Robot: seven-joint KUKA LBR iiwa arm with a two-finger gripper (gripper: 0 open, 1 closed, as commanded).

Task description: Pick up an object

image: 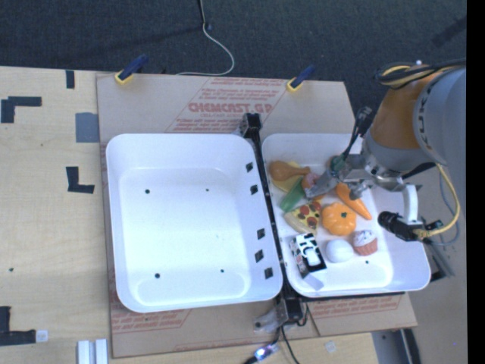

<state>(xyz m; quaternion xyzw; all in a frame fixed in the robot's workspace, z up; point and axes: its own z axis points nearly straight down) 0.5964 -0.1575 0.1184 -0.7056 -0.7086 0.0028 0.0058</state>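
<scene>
You have two bins side by side: the left bin [182, 218] and the right bin [402, 268]. In the right bin, the chicken leg [284, 173] lies near the far left corner, the pumpkin [339, 218] mid-bin, the egg [339, 250] and cupcake [365, 242] toward the near edge.

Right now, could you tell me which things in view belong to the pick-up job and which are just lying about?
Belonging to the job:
- gripper, low over the right bin
- toys in that bin: chicken leg, green piece, pizza slice, pumpkin, carrot, white egg, cupcake, black-and-white block

Just lying about:
- left bin
- cardboard sheet
- clamps
- cable
</scene>
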